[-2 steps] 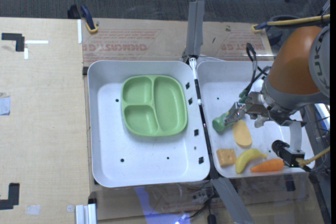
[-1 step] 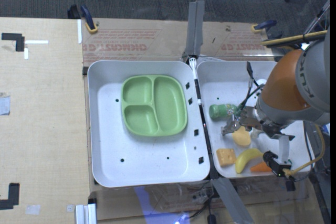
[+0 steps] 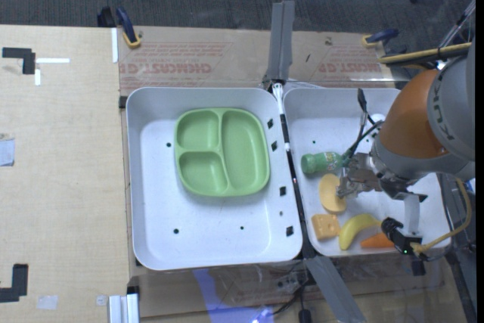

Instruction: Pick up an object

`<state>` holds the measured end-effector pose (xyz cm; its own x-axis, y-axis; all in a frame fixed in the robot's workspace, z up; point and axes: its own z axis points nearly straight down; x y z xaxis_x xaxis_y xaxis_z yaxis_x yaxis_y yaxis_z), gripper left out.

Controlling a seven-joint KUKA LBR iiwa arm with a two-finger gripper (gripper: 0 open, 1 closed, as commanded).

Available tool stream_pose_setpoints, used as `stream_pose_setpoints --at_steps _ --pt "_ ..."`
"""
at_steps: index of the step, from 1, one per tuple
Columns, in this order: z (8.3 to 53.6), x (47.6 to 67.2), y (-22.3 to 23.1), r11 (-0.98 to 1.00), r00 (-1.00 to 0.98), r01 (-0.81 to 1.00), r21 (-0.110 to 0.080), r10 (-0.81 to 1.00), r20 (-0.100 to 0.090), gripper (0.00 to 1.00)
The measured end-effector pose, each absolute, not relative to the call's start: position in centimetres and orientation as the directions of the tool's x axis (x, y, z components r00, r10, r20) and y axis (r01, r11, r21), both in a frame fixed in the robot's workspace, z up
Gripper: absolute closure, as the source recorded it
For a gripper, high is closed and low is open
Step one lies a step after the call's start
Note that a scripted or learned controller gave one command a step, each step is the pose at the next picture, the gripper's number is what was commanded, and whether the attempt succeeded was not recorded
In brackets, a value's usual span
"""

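In the right bin (image 3: 318,113) lie a green bottle (image 3: 321,161), an orange-yellow rounded piece (image 3: 330,194), a yellow cheese block (image 3: 326,226), a yellow banana (image 3: 355,229) and an orange carrot (image 3: 376,241). My gripper (image 3: 345,181) hangs low over the bin, its tip right at the orange-yellow piece's right edge, just below the bottle. The arm's orange band (image 3: 411,121) and grey wrist cover the bin's right part.
The left bin (image 3: 151,223) holds a green three-compartment plate (image 3: 222,152) toward its back. A ridge (image 3: 287,163) with black clips divides the two bins. Cables trail from the wrist over the right bin. Cardboard covers the bench behind.
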<state>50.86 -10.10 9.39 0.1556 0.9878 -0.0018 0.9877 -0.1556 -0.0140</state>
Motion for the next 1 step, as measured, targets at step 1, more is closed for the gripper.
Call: stream_pose_setpoints --at_steps 1 --pt "9.39 50.86 -10.09 -0.155 0.155 0.988 -0.014 0.988 -0.002 0.0"
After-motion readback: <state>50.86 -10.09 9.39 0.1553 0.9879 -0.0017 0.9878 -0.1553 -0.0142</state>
